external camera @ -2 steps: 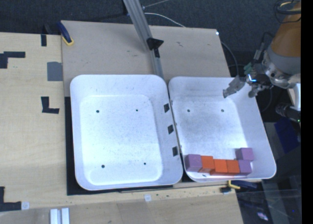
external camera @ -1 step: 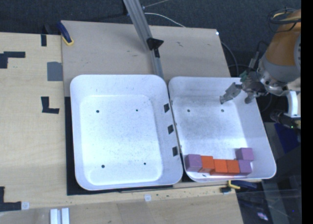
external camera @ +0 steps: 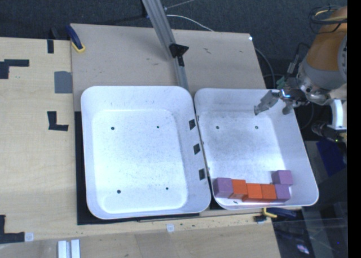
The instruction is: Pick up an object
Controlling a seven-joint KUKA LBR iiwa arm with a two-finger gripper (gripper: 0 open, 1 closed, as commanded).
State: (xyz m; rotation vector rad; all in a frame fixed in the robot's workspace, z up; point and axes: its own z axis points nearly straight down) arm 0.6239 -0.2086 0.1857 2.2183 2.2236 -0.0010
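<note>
2 shallow white bins side by side on the bench. Left bin: bare speckled floor with 4 small dark dots. Right bin: a cluster of blocks packed along its near wall, toward the near right corner. From left to right: purple block, orange block, second orange block, then 2 more purple blocks at the right end, one set a little farther back, the other touching the orange row. All resting on the bin floor, touching or nearly touching one another.

Gripper poised over the far right corner of the right bin, well apart from the blocks, nothing between the fingers. Open or closed: cannot tell from this angle. Grey wrist and orange band reaching in from the right edge. Slanted metal rail crossing the bench behind the bins.
</note>
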